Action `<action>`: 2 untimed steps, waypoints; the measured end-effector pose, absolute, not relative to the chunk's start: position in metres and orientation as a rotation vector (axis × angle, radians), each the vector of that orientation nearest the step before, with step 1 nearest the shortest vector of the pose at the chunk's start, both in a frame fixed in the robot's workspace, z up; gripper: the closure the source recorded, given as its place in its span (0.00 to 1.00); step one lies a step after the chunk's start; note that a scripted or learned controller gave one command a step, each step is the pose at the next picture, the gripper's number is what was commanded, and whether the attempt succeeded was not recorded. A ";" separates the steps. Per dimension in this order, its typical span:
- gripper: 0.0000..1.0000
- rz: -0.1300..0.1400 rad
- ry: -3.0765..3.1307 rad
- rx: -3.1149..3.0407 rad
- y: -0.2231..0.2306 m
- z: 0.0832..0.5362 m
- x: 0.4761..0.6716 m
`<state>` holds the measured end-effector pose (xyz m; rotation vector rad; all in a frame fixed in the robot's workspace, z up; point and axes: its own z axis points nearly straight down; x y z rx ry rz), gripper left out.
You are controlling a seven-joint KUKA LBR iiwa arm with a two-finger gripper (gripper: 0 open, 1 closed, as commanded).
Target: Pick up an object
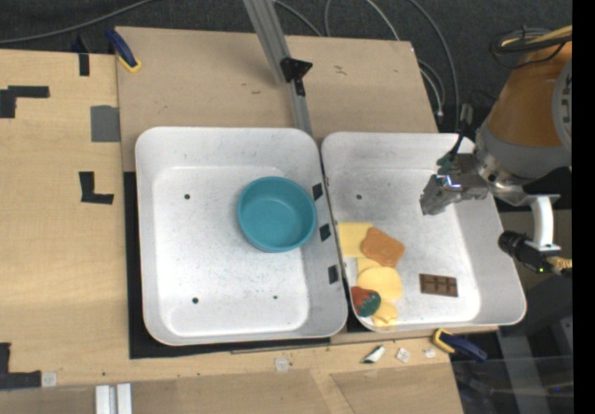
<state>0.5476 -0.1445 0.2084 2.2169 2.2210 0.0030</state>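
My gripper (pixel 435 200) hangs over the right part of the right bin (pixel 390 156), pointing left and down, with nothing visible between its tips. Below and to its left lies a cluster of small things: a pale yellow square (pixel 352 237), an orange-brown toast-like piece (pixel 382 246), a yellow round piece (pixel 380 284) and a red and green item (pixel 367 300). A dark brown chocolate bar (pixel 438 286) lies flat near the bin's front right, below the gripper. A blue bowl (pixel 275 214) stands upright in the left bin (pixel 177 217).
A slanted grey metal pole (pixel 265 21) crosses above the bins' back edges. Cables (pixel 372 3) loop over the bench behind the right bin. Blue and yellow clamps sit at the back left (pixel 124 49) and front right (pixel 457 343).
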 end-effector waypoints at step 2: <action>1.00 0.002 2.230 2.215 -0.089 0.265 0.557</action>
